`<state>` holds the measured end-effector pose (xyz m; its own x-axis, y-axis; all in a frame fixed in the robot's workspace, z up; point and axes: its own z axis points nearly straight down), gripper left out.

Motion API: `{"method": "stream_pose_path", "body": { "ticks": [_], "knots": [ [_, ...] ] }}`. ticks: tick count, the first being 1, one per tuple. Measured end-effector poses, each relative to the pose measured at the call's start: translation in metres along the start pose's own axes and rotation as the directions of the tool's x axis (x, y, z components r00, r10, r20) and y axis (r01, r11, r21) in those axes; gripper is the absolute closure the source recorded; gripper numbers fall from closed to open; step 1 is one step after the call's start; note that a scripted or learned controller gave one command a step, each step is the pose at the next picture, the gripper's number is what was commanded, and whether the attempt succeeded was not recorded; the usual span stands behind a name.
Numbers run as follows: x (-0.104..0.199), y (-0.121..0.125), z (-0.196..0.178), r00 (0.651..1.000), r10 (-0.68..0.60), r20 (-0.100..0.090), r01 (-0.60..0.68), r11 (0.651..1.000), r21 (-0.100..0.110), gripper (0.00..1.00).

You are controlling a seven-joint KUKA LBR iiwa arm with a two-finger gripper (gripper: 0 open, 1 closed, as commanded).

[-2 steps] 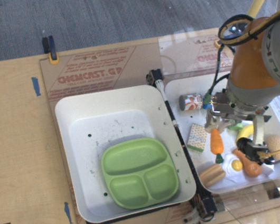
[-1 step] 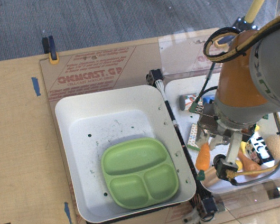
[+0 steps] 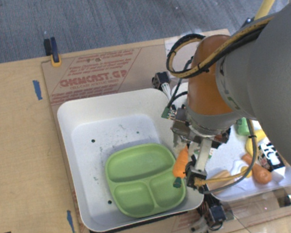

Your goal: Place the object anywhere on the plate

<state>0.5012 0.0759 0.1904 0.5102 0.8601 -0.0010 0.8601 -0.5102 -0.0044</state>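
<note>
- Carrot (image 3: 180,163), the small orange toy with a green tip at its lower end, sits right at the claw, over the right rim of the green plate; more on it at the bottom of this list.
- Grey arm (image 3: 273,79) fills the right side of the view, its orange band (image 3: 206,83) above the wrist, black cables looping over it.
- Left white bin (image 3: 79,152) lies on the cardboard-covered bench.
- Green plate (image 3: 143,180), with three compartments, rests in the lower right part of that bin.
- Right white bin (image 3: 228,157) is mostly covered by the arm; an orange toy (image 3: 262,175) and a green piece (image 3: 242,125) lie in it.
- Claw (image 3: 190,166) hangs over the edge between the bins, and the carrot sits against its left side, tilted, seemingly pinched between the fingers, just above the plate's right rim.
</note>
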Motion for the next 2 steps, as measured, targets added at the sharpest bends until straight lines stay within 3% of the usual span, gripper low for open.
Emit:
{"method": "stream_pose_path", "body": {
  "ticks": [1, 2],
  "knots": [
    [-0.0017, 0.0015, -0.0010, 1.000, 0.002, 0.001, -0.002, 1.000, -0.002, 0.00],
    [-0.0017, 0.0015, -0.0010, 1.000, 0.002, 0.001, -0.002, 1.000, -0.002, 0.00]
  ]
}}
